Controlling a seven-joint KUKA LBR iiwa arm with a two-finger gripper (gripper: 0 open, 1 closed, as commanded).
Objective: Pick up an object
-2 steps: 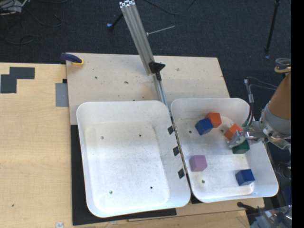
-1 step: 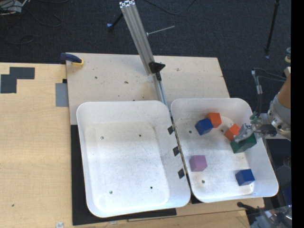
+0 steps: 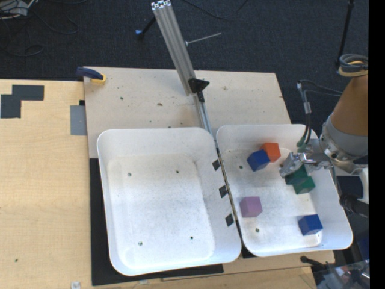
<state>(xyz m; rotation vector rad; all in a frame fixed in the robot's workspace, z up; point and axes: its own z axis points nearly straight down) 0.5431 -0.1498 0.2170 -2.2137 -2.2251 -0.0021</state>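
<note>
You've got two white bins (image 3: 120, 143) on a pale wood surface (image 3: 36, 179). In the right-hand one: an orange block (image 3: 272, 151), a blue block (image 3: 258, 160), a purple one (image 3: 251, 206), another blue cube (image 3: 310, 224) and a dark green block (image 3: 302, 183). The arm (image 3: 352, 110) shows you grey and orange.

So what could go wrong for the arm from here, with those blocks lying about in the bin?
The gripper sits right over the green block, near the right bin wall, so a finger might nudge the block aside rather than catch it. The blue block and orange block touch each other; reaching for one would likely shove the other.
</note>
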